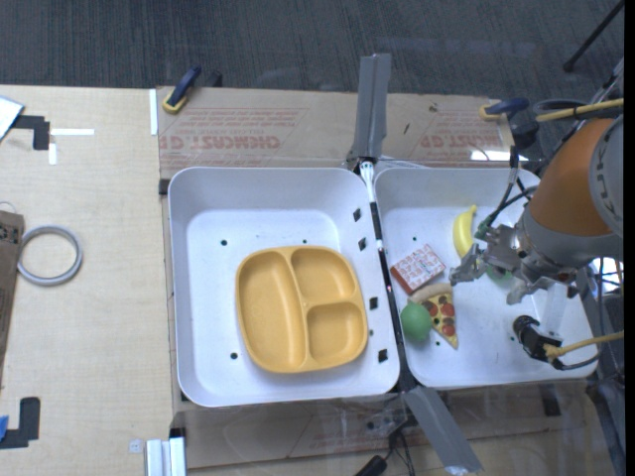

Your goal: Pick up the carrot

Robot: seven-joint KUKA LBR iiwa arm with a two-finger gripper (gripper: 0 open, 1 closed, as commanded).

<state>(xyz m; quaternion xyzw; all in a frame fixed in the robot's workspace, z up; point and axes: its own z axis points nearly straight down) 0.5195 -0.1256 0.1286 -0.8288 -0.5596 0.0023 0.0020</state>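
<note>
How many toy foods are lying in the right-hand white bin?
4: a yellow banana near the arm, a red patterned block, a green ball and a pizza slice. The arm may hide more.

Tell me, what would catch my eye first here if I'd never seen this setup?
Most likely the yellow divided plate, sitting alone in the left white bin. Next, the grey arm with its orange band leaning over the right bin, where small toy foods cluster: a banana, a pizza slice, a green ball-shaped piece and a red patterned block.
</note>
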